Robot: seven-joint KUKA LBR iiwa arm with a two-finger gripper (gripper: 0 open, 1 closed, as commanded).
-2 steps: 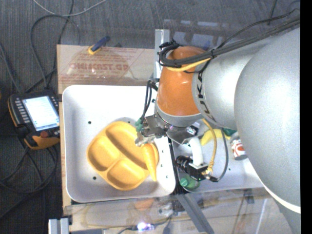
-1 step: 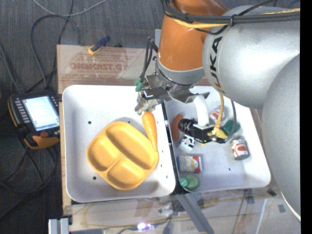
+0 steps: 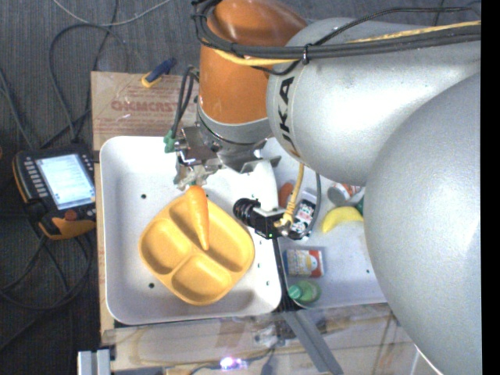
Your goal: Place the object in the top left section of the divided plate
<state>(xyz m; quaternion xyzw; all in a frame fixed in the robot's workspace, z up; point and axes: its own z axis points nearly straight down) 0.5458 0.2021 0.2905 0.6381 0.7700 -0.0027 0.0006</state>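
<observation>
At the far 9 o'clock edge a handheld pendant (image 3: pixel 58 180) with a lit screen lies on the dark floor, off the bench. Next comes the left white bin (image 3: pixel 125 233), which holds a yellow divided plate (image 3: pixel 223 268) toward 6 o'clock of its floor. An orange carrot (image 3: pixel 198 216) lies across the plate, its thick end at 12 o'clock over the rim and its tip pointing to 6 o'clock, resting near the ridge where the plate's sections meet. The gripper (image 3: pixel 190 172) hangs just above the carrot's thick end; whether its jaws are spread or pinching the carrot cannot be told, as the wrist hides them. Farther toward 3 o'clock, the right bin (image 3: pixel 351 280) carries a banana (image 3: pixel 341 218), a small printed carton (image 3: pixel 303 262) and a green object (image 3: pixel 303 291).
</observation>
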